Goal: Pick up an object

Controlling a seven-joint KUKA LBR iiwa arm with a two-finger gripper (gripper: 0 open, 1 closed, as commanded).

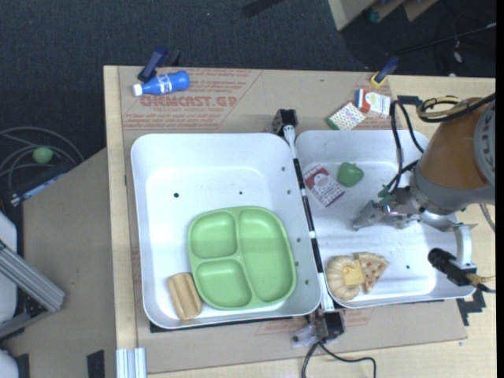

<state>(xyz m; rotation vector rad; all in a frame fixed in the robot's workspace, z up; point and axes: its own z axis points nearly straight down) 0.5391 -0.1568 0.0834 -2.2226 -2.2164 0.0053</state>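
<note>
A grey robot arm with an orange band (461, 152) reaches into the right-hand shallow white bin (409, 286) on the pale wooden counter (228, 93), its metal pincer (368, 216) low over bare bin floor. Its fingers appear spread, with nothing between them.

Candidate objects lie close by: a red-and-white printed packet (324, 185) near the bin's left wall, a small green rounded piece (350, 173) just beside it, and a tan, yellow-topped toy food item (357, 272) toward the front edge.

The left bin (157, 164) carries a green divided plastic tray (239, 257) and a tan ridged block (183, 295).

The risk from here is a grab at nothing: the pincer points between the objects, so a straight descent likely closes on bare plastic, or nudges the flat packet aside.
</note>
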